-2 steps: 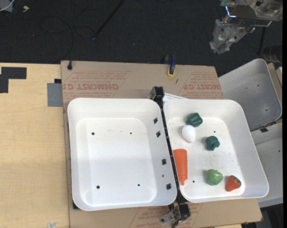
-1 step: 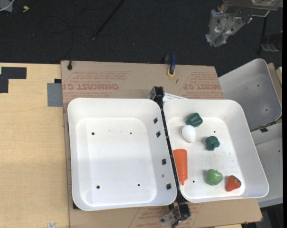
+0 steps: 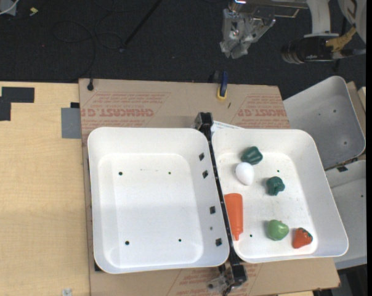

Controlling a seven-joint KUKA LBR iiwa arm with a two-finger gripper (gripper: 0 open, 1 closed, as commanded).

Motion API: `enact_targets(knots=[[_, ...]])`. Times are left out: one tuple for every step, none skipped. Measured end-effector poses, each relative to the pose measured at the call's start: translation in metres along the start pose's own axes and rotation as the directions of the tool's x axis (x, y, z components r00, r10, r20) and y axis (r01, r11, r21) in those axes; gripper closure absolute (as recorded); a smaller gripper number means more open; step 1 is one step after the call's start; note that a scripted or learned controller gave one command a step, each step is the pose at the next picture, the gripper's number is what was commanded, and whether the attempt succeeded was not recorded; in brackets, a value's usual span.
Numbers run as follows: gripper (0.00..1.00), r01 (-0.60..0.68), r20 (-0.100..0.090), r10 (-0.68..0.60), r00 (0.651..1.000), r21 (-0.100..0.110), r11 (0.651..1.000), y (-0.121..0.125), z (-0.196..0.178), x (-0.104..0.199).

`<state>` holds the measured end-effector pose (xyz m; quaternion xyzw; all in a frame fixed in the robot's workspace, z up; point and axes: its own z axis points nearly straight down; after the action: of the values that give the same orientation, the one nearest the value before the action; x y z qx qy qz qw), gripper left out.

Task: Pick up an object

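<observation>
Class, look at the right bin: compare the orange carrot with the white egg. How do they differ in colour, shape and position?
The carrot is orange, while the egg is white. The carrot is long and narrow, lying lengthwise along the bin's left wall; the egg is short and rounded. The carrot lies nearer the front of the right bin, the egg farther back, next to a dark green piece. Both rest on the floor of the same bin, away from the gripper.

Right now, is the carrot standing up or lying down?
Lying down. The orange carrot rests flat along the floor of the right bin, beside the divider.
</observation>
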<state>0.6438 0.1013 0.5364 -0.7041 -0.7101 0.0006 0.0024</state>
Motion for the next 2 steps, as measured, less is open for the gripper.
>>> enact_targets(knots=[[1.0,-0.001,0.001,0.001,1.0,0.001,1.0,0.0,0.0,0.084],[1.0,-0.003,0.002,0.003,1.0,0.002,1.0,-0.018,0.0,0.128]])
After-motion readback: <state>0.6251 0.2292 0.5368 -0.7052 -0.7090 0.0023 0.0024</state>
